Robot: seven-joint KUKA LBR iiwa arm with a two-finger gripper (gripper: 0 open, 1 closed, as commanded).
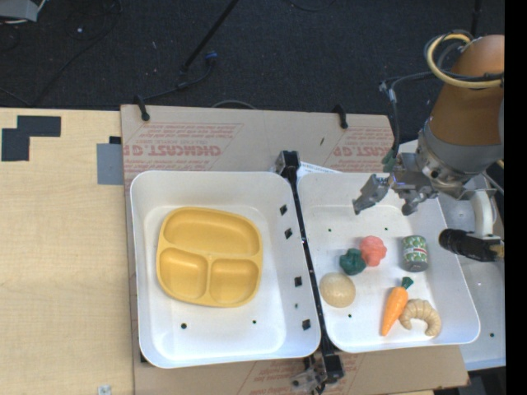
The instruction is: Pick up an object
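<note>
White plastic marks the right bin (461,303), the landmark here; the left bin (148,220) beside it bears a yellow divided plate (210,255). The gripper (394,194) hangs over the right bin's far part, fingers spread wide, holding nothing. Toward its near end lie a carrot (394,307), croissant (422,316), cream ball (337,290), small can (415,253), pink lump (373,249) and green piece (352,261). The approach seems underway; next comes descending onto one item.
</note>
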